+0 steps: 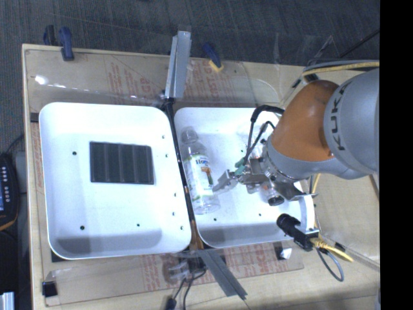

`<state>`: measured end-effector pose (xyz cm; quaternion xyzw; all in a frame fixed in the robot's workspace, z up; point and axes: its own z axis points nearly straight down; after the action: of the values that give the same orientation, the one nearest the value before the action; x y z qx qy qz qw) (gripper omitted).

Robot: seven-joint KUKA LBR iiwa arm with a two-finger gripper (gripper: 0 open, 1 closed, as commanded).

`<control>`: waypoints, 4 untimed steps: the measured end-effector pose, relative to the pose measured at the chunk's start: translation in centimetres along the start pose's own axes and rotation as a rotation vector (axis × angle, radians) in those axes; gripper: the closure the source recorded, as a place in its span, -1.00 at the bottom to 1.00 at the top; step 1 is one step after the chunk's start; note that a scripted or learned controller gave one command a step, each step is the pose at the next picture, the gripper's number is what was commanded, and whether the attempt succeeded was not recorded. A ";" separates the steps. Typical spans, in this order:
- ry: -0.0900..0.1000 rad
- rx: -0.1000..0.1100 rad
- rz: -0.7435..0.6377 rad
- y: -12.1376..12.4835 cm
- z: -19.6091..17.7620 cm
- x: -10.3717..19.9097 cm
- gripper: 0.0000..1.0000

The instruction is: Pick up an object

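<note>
The grey arm (342, 131), rounded and smooth with a glossy orange band, reaches into the right-hand white bin (222, 239); its gripper (222, 181) points toward the bin's left wall, its thin metal fingers (226, 178) ending close together beside a clear plastic bottle (199, 170); whether they are parted or closed cannot be told, since the tips are small and merge with the bottle's edge.

The bottle lies on its side just ahead of the fingertips, lengthwise along the left wall of the bin; it is see-through and ribbed, with a pale label bearing green print about its middle; nothing is visibly between the fingers.

Beyond the bottle from the fingers, across the divider (175, 63), sits the left-hand white bin (58, 173), shallow with rounded corners and a smooth floor; a dark rectangular ridged panel (121, 163) lies flat in its middle, well apart from the gripper.

Behind the fingers, black cables (261, 118) loop over the wrist.
</note>
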<state>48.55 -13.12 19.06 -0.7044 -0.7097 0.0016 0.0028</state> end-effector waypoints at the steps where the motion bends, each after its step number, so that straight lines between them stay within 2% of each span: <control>1: -0.001 -0.002 -0.044 5.9 2.7 -0.7 -1.00; 2: -0.001 -0.004 -0.099 9.3 3.3 -1.1 -1.00; 3: -0.012 -0.048 -0.181 11.2 5.3 -0.3 -1.00; 4: -0.013 -0.017 -0.261 10.8 9.2 1.3 -1.00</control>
<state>59.24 -11.73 9.76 -0.6062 -0.7953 0.0001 -0.0076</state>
